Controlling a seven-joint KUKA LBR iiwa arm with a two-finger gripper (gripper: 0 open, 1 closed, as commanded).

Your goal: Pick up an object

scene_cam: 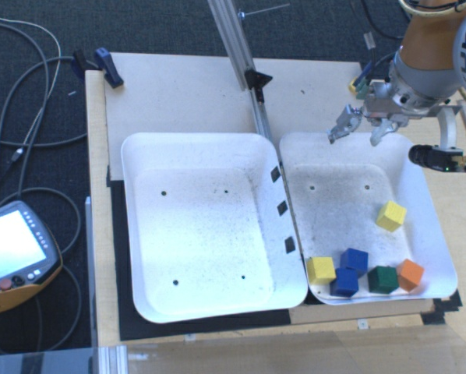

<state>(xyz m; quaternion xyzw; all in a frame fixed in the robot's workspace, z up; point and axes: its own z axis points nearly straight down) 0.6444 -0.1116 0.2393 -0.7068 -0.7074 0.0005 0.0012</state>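
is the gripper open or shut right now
Open: the gripper hangs over the right bin's far rim, its two fingers spread apart with nothing between them.

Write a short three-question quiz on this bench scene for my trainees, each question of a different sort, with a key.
1. True or false: the gripper holds a block between its open fingers.
2. How many blocks lie in the right bin? A) four B) six C) eight
3. Fill in: the block lying alone, nearer the gripper than the rest, is ____.

Key:
1. False; it hangs spread over the bin's far rim with nothing between the fingers.
2. B: two yellow, two blue, one green block, one orange block.
3. Yellow.
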